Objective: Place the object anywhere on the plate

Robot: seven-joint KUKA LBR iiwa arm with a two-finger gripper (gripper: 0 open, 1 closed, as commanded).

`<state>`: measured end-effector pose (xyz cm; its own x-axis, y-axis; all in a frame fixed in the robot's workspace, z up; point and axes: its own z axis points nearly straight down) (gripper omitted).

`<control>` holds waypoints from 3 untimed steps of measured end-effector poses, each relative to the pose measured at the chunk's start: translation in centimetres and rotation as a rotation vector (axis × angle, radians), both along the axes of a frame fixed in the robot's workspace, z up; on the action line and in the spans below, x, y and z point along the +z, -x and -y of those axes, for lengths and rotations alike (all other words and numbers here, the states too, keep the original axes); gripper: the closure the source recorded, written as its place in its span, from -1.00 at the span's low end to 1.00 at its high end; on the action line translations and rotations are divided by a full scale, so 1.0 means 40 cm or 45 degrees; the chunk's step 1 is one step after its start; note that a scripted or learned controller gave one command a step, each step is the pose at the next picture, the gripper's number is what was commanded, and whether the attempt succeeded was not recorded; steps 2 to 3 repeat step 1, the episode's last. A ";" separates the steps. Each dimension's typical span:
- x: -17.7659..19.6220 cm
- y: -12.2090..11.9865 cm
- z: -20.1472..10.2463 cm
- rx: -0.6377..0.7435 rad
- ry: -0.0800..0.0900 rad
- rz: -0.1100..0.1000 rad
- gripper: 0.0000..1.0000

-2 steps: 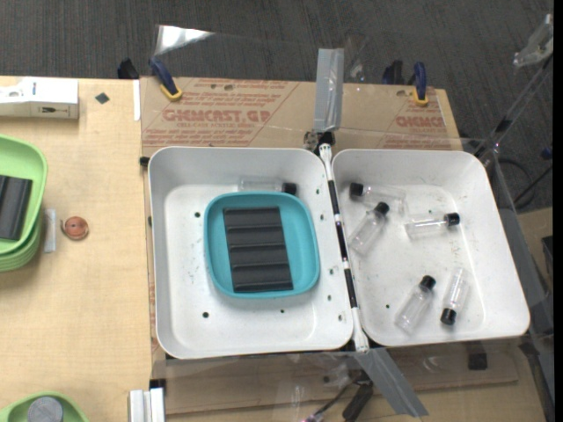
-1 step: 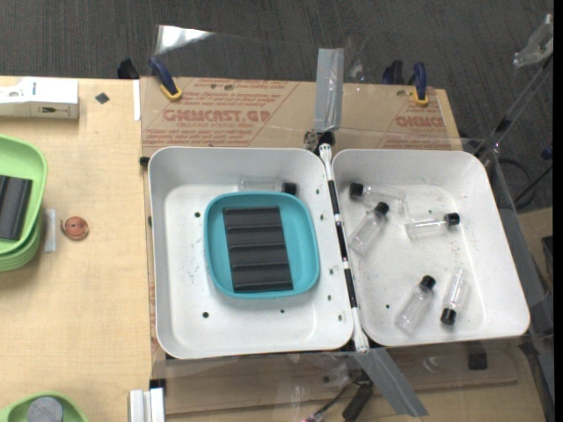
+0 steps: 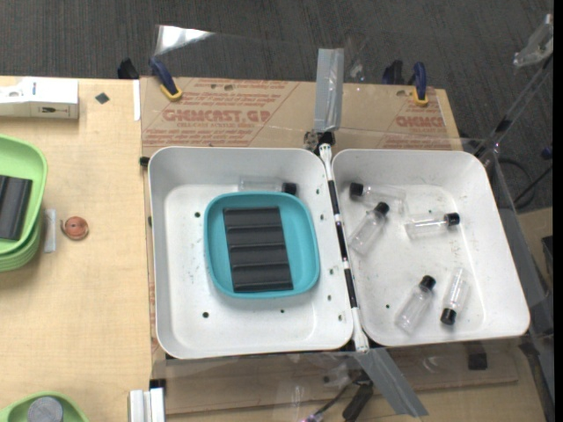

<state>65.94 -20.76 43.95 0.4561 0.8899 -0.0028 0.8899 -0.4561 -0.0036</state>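
Note:
A teal plate (image 3: 306, 236) with a dark ribbed insert sits in the left white bin (image 3: 176, 262). Just behind the plate lies one clear vial with a black cap (image 3: 264, 185), against the bin's far wall. The right white bin (image 3: 479, 236) holds several clear vials with black caps: one near the far left corner (image 3: 369, 191), one on the left side (image 3: 369, 223), one in the middle (image 3: 431, 225), and two near the front (image 3: 415, 303) (image 3: 452, 295).
A cardboard sheet (image 3: 237, 112) is clamped behind the bins. On the wooden bench at left stand a green tray (image 3: 22, 205), a white box (image 3: 37, 98) and a small copper disc (image 3: 75, 228). A grey tape strip (image 3: 328, 90) rises behind the bins' join.

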 end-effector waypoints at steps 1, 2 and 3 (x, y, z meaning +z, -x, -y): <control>0.000 0.000 0.000 0.000 0.000 0.000 -1.00; 0.000 0.000 0.000 0.000 0.000 0.000 -1.00; 0.000 0.000 0.000 0.000 0.000 0.000 -1.00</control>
